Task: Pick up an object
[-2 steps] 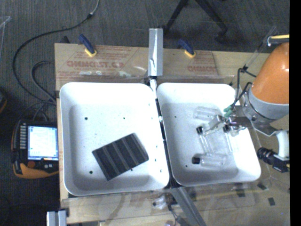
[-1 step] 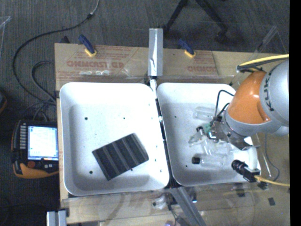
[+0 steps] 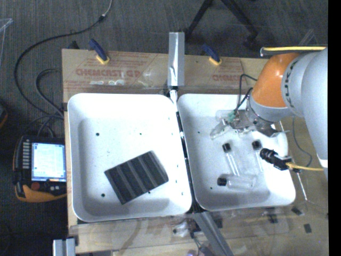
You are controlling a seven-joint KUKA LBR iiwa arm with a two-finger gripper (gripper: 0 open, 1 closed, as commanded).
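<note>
The tool (image 3: pixel 238 170) hangs low over the right bin (image 3: pixel 205 193), its two clear fingers (image 3: pixel 233 166) spread apart with nothing between them, black knobs at their ends. The arm (image 3: pixel 290 87), grey with an orange band, enters from the right. In the left bin (image 3: pixel 80 121), well apart from the tool, lies the task's thing: a dark ridged block (image 3: pixel 136 176), flat, rectangular, turned at an angle near the bin's lower middle. Both bins rest on the counter (image 3: pixel 117 71).

Arm (image 3: pixel 298 84) reaching in from right, gripper (image 3: pixel 238 167) pointing down, transparent.
</note>
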